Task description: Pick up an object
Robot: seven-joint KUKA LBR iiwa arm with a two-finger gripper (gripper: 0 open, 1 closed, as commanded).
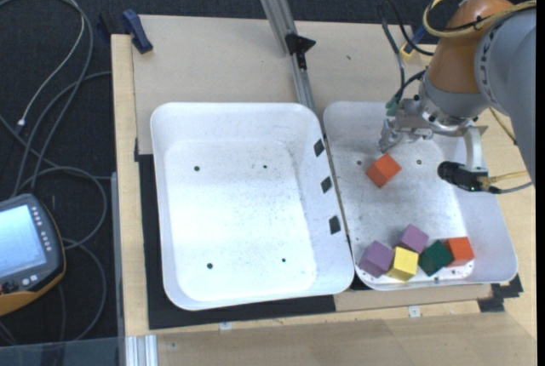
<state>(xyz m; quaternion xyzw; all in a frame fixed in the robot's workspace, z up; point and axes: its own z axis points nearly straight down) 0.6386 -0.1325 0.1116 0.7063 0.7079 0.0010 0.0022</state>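
The pincer point(393, 137) is seen low in the right bin point(477, 220), just above and beside the orange cube point(383, 170); whether it is released or clenched cannot be told from this slant, and nothing is seen gripped. The orange cube lies alone in the middle of the right bin, turned corner-on to the bin walls and seemingly apart from the pincer tip. The main risk is judged to be a miss or a nudge: if the descent is off-centre, the cube may be pushed aside, not straddled. Because the cube is rotated, a diagonal grip could be taken across its corners, and a squeeze there could spin it out. A cluster sits at the bin's near edge: two purple cubes point(376, 258), a yellow cube point(405, 263), a green cube point(437, 257) and a second orange one point(460, 249), packed touching. If that cluster is targeted instead, the tips may be blocked by neighbours. The left bin point(170, 185) is well apart from all this.
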